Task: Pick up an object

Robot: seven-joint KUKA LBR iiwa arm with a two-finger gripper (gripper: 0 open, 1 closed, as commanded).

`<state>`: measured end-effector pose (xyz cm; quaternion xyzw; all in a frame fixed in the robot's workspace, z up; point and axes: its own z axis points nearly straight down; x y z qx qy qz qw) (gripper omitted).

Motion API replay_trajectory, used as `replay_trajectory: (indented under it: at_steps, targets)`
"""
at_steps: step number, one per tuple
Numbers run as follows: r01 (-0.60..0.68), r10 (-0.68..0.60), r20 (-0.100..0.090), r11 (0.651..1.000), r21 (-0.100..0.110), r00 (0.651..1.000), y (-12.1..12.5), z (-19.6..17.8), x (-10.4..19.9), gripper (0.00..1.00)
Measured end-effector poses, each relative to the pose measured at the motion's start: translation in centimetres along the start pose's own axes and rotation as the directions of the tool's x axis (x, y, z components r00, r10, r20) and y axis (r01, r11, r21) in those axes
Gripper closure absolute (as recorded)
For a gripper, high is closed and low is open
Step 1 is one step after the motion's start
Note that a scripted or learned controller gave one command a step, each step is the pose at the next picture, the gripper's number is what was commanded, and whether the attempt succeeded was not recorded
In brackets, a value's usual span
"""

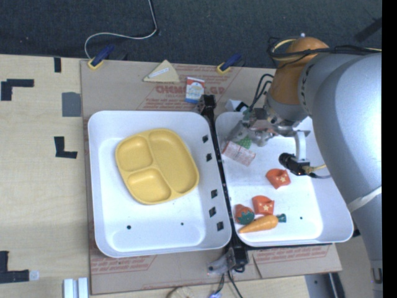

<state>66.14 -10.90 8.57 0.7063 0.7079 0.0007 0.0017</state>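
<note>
grey arm's tool (248, 131) low in right bin (310, 228) by clear packet (239, 153), grip state impossible to tell

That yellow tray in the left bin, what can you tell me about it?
The yellow tray looks like smooth plastic, a rounded rectangle with three compartments: two in its upper half and one across its lower end. It lies flat, right side up, turned at a slant to the left bin, on whose white floor it rests. Its compartments hold nothing.
</note>
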Motion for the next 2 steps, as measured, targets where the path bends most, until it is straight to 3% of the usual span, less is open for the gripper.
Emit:
replay_trajectory:
  at_steps: [1, 2]
  targets:
    - [-0.001, 0.001, 0.001, 1.000, 0.004, 1.000, 0.69, 0.04, 1.22, 0.00]
    - [0.000, 0.000, 0.002, 1.000, 0.005, 1.000, 0.66, -0.87, 1.29, 1.00]
